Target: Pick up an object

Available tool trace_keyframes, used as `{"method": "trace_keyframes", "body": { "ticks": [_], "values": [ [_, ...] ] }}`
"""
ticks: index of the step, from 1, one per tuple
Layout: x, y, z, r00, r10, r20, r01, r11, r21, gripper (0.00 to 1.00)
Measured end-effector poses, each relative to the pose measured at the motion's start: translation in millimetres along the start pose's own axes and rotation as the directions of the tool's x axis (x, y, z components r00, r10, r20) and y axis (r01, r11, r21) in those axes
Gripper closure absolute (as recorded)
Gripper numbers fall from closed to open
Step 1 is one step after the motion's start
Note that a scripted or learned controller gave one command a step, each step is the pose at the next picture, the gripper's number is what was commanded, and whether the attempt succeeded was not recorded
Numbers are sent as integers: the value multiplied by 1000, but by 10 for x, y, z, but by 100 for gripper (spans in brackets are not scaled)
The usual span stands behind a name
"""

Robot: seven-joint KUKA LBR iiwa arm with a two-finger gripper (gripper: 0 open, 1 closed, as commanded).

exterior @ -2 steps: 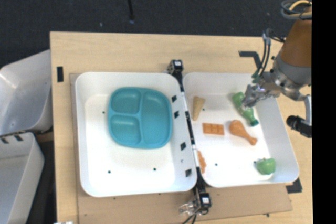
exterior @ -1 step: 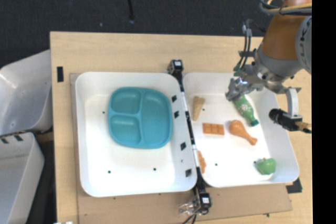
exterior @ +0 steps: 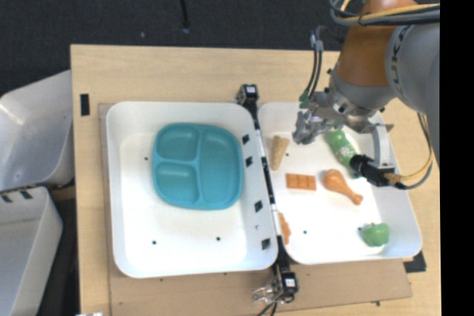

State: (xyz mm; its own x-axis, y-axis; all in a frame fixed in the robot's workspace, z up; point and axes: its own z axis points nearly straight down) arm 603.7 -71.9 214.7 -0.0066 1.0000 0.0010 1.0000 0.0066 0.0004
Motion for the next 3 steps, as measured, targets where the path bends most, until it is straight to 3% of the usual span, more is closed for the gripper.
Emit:
{"method": "trace_keyframes", "body": {
  "ticks": [3],
  "values": [
    [1485, 206, -118, 1000, 0, 0, 0, 1000, -1, 100]
  ]
}}
